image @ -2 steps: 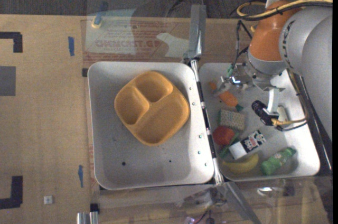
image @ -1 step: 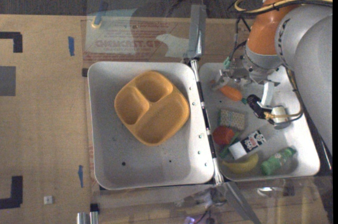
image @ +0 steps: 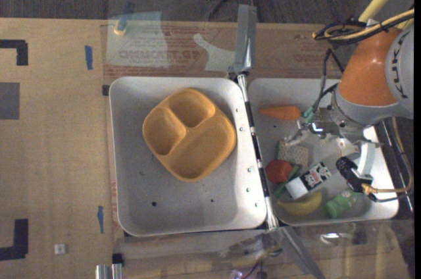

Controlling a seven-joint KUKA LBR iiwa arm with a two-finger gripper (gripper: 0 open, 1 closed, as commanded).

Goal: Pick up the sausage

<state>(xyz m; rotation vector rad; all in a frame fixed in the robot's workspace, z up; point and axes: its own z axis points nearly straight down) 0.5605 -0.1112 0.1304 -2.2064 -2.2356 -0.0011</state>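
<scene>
Gripper (image: 314, 128) sits low in the cluttered right bin (image: 388, 212), open/closed state can't tell, sausage unidentifiable here; risk: it grabs the carrot (image: 281, 112) or waffle (image: 293, 154) instead.

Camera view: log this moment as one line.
arm over right bin | divided plate in left bin | carrot, banana in right bin

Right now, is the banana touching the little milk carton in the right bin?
Cannot tell. In the camera view the banana lies just below the milk carton and their edges seem to meet, but the slanted view shows neither clear contact nor a plain gap.
</scene>
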